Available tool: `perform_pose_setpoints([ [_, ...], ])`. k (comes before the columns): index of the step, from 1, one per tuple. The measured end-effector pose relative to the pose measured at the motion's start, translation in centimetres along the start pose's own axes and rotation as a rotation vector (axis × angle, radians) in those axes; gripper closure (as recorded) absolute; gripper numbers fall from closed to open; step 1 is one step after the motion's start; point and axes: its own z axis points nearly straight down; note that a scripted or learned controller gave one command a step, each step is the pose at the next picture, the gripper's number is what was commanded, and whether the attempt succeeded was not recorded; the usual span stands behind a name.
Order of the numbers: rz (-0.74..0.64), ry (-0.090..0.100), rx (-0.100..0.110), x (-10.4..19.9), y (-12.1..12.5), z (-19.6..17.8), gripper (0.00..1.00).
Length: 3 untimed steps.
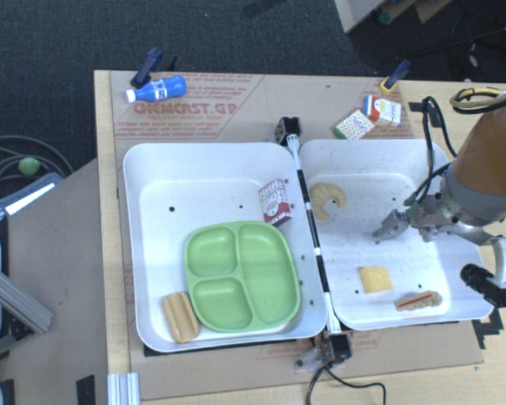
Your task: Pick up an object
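The right bin held three objects: one croissant, one yellow block and one hot dog. The gripper hovered between them with nothing visibly held; its opening could not be told. The left bin held one green tray, one carton and one bread piece.

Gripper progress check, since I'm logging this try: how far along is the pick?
Nothing looks picked yet. The gripper hangs over the right bin, with nothing visible between its fingers. The croissant, yellow block and hot dog lie on the bin floor. Descending, grasping and lifting remain.
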Motion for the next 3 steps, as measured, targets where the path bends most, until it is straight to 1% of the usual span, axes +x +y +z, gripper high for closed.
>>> perform_pose_setpoints([
  [1, -0.002, 0.003, 0.005, 4.6, -2.0, 5.3, 0.00],
  [2, 0.000, 0.000, 0.001, 5.2, -3.8, 6.3, 0.00],
  [3, 0.000, 0.000, 0.000, -0.1, -0.1, -1.6, 0.00],
])
